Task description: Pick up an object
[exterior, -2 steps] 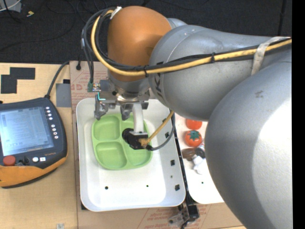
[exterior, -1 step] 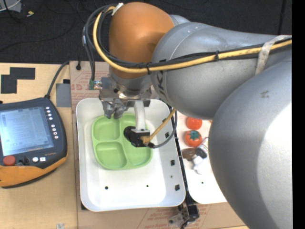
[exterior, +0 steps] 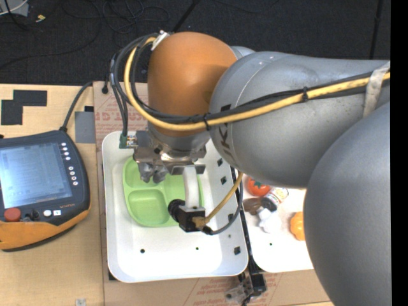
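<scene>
The large grey arm (exterior: 299,113) crosses the near field from 3 o'clock, smooth-painted and rounded, with a glossy orange dome (exterior: 191,69) above the wrist and yellow and black cables (exterior: 131,81) looped around it. Below the dome, the gripper (exterior: 167,171) sits low inside the left bin (exterior: 127,247), a shallow white tray with rounded corners and small dark holes in its floor. Whether the jaws are apart or together cannot be determined, as the wrist housing blocks the line of sight. The closest candidate for the task is the green tray (exterior: 148,206), a smooth moulded plastic dish with soft-cornered compartments, lying in the left bin at about 10 o'clock from the bin centre and directly under the gripper. Probable fault: the tray is wide, flat and slick, so the jaws may slip off a thin rim or tilt it and drop it on lift. A black connector (exterior: 185,217) on its cable hangs just beside the tray at 4 o'clock and could snag it. The right bin (exterior: 280,260) holds small items well apart from the gripper: an orange piece (exterior: 258,187), a white figure (exterior: 266,220) and an orange-yellow lump (exterior: 297,225). At 9 o'clock on the cardboard-covered tabletop (exterior: 38,260) rests a control pendant (exterior: 38,183) with a matte grey and orange casing.
</scene>
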### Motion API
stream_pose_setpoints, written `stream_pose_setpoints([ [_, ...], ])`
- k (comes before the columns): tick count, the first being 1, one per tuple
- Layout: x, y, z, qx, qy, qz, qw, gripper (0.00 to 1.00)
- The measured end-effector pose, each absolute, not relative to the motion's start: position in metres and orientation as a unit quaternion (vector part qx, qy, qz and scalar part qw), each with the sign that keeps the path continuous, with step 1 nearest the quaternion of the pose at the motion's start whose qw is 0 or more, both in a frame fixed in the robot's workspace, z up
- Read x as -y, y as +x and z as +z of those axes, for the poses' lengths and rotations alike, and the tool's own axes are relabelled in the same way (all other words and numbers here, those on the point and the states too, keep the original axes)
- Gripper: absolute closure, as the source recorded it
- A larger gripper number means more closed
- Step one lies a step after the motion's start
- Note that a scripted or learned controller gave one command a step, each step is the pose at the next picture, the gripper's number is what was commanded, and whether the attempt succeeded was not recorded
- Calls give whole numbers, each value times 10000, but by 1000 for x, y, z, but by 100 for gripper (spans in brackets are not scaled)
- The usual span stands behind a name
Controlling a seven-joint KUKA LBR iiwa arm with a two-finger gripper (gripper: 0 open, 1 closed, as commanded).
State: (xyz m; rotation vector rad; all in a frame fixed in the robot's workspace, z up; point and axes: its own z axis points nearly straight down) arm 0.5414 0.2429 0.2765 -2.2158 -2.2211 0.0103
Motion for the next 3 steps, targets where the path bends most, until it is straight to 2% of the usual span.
stream_pose_setpoints([
  [1, -178, 606, 260, 7048, -7094, 25, -9, 100],
  [2, -246, 638, 248, 7088, -7055, 7, 12, 100],
  [3, -244, 637, 249, 7082, -7060, 18, 7, 0],
])
